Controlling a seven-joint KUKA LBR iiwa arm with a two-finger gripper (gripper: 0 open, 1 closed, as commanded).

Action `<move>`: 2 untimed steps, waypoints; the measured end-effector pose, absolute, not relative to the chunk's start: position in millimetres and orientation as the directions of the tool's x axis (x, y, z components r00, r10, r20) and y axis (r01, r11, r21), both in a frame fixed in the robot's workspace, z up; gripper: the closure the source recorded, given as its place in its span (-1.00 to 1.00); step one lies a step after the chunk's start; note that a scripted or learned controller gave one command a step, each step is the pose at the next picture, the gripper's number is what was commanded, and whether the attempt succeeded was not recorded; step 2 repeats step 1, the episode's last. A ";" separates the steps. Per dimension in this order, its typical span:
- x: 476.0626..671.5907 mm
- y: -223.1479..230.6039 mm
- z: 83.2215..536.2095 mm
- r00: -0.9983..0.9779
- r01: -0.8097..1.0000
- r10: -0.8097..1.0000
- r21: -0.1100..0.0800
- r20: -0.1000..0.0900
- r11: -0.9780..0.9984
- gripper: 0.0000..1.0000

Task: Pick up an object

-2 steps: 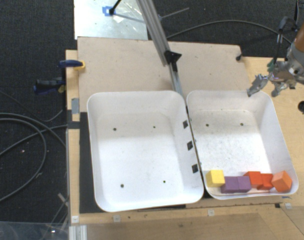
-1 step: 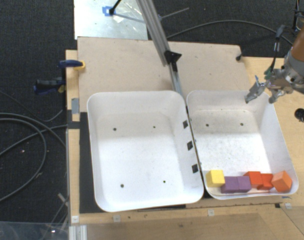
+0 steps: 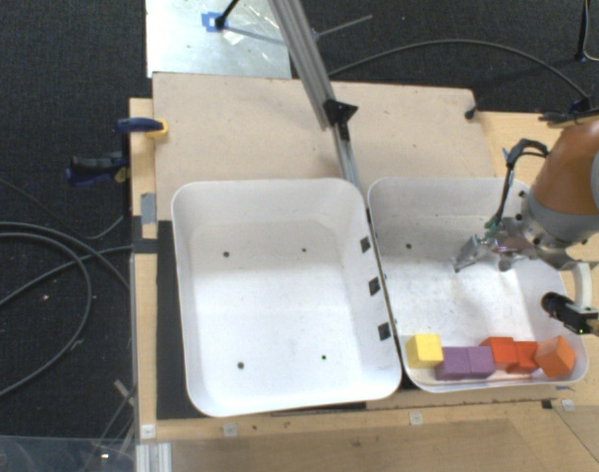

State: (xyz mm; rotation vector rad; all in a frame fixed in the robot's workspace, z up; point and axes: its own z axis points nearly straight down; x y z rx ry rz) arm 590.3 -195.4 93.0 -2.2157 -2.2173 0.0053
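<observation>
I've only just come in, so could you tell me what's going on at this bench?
A grey and orange arm reaches in from the right over the right bin, its gripper above the bin's bare middle with nothing visibly held. The blocks lie along that bin's near edge: a yellow block, a purple block, a red block and an orange block. The left bin sits beside it.

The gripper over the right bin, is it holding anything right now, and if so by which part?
Nothing is held. The gripper hangs above bare floor of the right bin, apart from the blocks along the near wall.
</observation>
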 end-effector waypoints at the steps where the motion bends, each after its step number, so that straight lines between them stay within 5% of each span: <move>1: 562.7 -125.0 89.5 -0.009 1.000 1.000 -0.001 0.004 0.009 -1.00; 2: 562.7 -125.0 89.5 -0.009 1.000 1.000 -0.001 0.004 0.009 -1.00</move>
